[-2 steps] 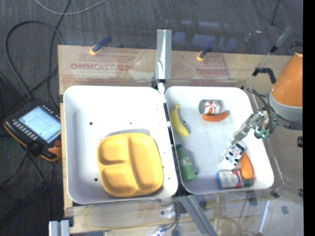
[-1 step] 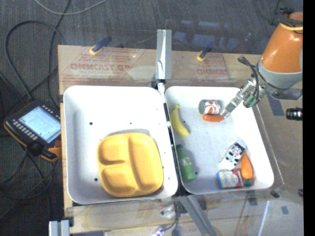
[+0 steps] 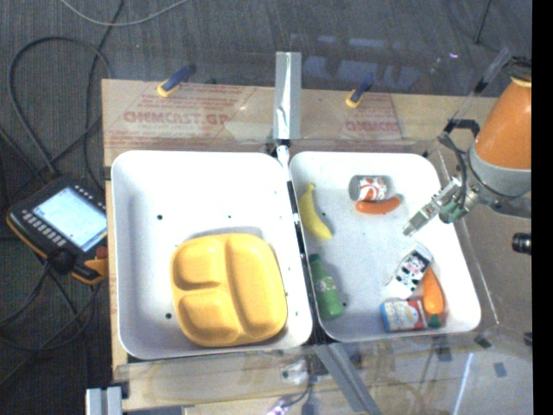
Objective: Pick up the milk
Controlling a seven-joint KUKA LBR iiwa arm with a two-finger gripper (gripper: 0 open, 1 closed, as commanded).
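The milk (image 3: 413,267) is a small white carton with black patches. It lies on its side in the lower right part of the right bin (image 3: 363,167), touching an orange carrot (image 3: 432,294). My gripper (image 3: 416,222) hangs over the right bin's right side, slanting down to the left. Its tip is a short way above the milk in the view and apart from it. Nothing shows in the gripper.
The right bin also holds a yellow banana (image 3: 314,213), a green bottle (image 3: 327,288), a red-and-white can (image 3: 370,186) with a sausage (image 3: 378,205) by it, and a small can (image 3: 401,316) at the front. A yellow divided tray (image 3: 229,289) lies in the left bin (image 3: 147,197).
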